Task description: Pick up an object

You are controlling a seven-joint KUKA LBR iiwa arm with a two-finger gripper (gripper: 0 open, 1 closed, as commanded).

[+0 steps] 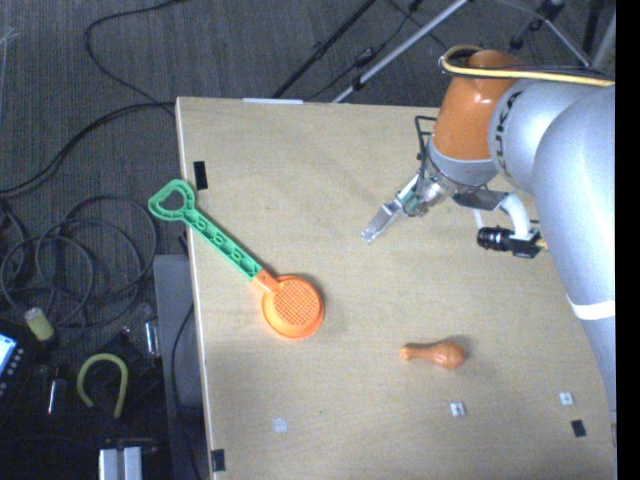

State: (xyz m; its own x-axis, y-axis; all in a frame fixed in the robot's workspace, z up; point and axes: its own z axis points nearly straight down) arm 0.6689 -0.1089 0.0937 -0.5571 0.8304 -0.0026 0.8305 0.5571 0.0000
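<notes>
A green-handled strainer [240,263] with an orange mesh head is lying flat on the tan bench surface [330,158], its looped handle end hanging past the surface's left edge and its round head pointing toward the middle. To the right of the strainer's head and a little nearer the camera, a small orange drumstick-shaped toy [436,353] is resting on its side, well apart from the strainer. Up and to the right of the strainer, the grey arm [560,158] (its orange band showing above the wrist) is reaching in at a slant, and the gripper [385,220] is pointing down-left toward the strainer's head without touching it. Its fingers are lying close together with nothing between them.
</notes>
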